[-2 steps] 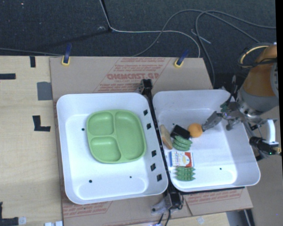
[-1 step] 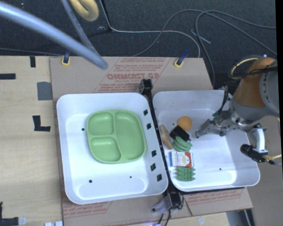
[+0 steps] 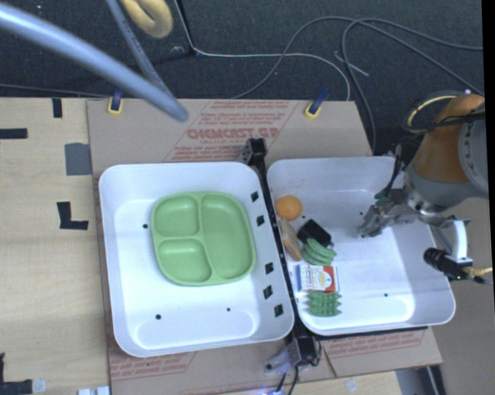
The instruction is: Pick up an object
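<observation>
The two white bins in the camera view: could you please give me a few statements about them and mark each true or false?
1. The green divided plate lies in the left bin. True.
2. The orange ball rests on the green divided plate. False: it lies in the right bin, near the wall between the bins.
3. The claw is over the right bin. True.
4. The claw is touching the orange ball. False: bare white floor lies between them.
5. The green pea pod lies in the right bin, nearer its front edge than the orange ball is. True.
</observation>
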`<state>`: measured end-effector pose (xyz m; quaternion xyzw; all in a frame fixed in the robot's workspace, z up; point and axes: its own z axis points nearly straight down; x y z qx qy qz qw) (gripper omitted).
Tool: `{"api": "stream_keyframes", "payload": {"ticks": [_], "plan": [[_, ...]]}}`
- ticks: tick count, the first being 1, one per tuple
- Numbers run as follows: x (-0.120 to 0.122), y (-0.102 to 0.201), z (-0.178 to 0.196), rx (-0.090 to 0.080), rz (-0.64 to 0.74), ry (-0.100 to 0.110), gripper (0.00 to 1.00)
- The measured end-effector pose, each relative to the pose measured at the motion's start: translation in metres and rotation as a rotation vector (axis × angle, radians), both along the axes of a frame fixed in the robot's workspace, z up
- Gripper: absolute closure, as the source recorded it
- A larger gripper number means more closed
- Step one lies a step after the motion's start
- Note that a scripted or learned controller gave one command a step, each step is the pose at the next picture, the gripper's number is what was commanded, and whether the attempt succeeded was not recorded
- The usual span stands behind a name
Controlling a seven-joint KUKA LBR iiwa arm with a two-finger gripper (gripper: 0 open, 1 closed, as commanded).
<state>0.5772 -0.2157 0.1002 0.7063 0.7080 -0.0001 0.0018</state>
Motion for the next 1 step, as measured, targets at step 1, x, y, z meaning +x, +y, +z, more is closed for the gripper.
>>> {"api": "stream_keyframes", "payload": {"ticks": [1], "plan": [[-0.0079,0.0055,0.054,0.003,-0.001,-0.001,1.0]]}}
